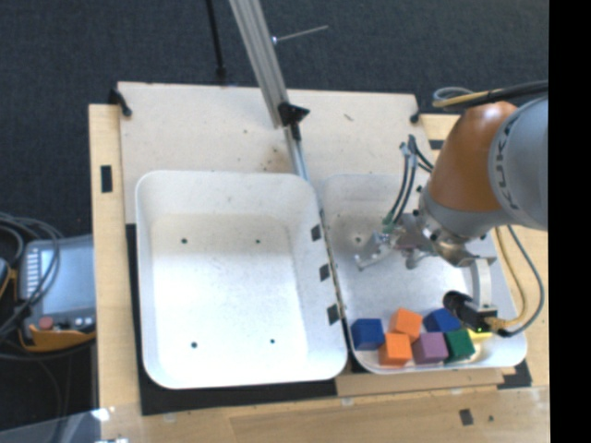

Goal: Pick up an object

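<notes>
camera view: two shallow white bins side by side on the bench (222,127). left bin (231,187) shows bare floor with a few dark specks. right bin (355,201) carries the arm and the objects. arm (503,169) enters from the right, grey body with the orange band (466,160) above the wrist, cables running down alongside it. gripper (374,252) hangs over the middle of the right bin, pointing toward the divide between the bins; its metal parts are small and blurred, so cannot tell whether the claw is apart or together, and nothing is seen clamped in it. objects sit clustered at the near edge of the right bin, well apart from the gripper: blue block (367,332) furthest left, orange block (407,321) near it, second orange block (397,349) in front, purple block (430,347) just beside that, green block (459,343) to the right of the purple one, second blue block (442,320) behind the green and purple ones. something yellow (480,336) lies at the right end of the cluster, partly covered, shape unclear. an aluminium strut (259,44) slants from the top of frame down to the gap between the bins. a grey box with cables (51,280) sits at the left edge, off the bench.
</notes>
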Robot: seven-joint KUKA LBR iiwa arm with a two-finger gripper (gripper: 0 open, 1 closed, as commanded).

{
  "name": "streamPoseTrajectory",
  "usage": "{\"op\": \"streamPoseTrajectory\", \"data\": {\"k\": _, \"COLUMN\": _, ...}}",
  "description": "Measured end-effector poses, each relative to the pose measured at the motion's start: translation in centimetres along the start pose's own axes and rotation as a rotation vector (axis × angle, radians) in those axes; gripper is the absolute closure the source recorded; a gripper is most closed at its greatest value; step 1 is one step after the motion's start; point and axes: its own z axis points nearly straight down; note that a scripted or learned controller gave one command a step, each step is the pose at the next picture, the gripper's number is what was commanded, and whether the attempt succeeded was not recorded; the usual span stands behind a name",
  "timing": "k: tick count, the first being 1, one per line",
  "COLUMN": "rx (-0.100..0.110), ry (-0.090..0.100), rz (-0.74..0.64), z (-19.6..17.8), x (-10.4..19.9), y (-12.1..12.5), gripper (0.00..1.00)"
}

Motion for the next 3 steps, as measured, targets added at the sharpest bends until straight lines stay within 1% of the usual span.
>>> {"op": "streamPoseTrajectory", "data": {"k": 1, "rx": 0.002, "ry": 0.0, "rz": -0.005, "z": 6.0, "x": -0.6, "y": -0.7, "gripper": 0.0}}
{"op": "streamPoseTrajectory", "data": {"k": 2, "rx": -0.005, "ry": 0.002, "rz": -0.004, "z": 6.2, "x": -0.6, "y": -0.6, "gripper": 0.0}}
{"op": "streamPoseTrajectory", "data": {"k": 3, "rx": -0.009, "ry": 0.003, "rz": 0.002, "z": 5.1, "x": -0.7, "y": -0.5, "gripper": 1.0}}
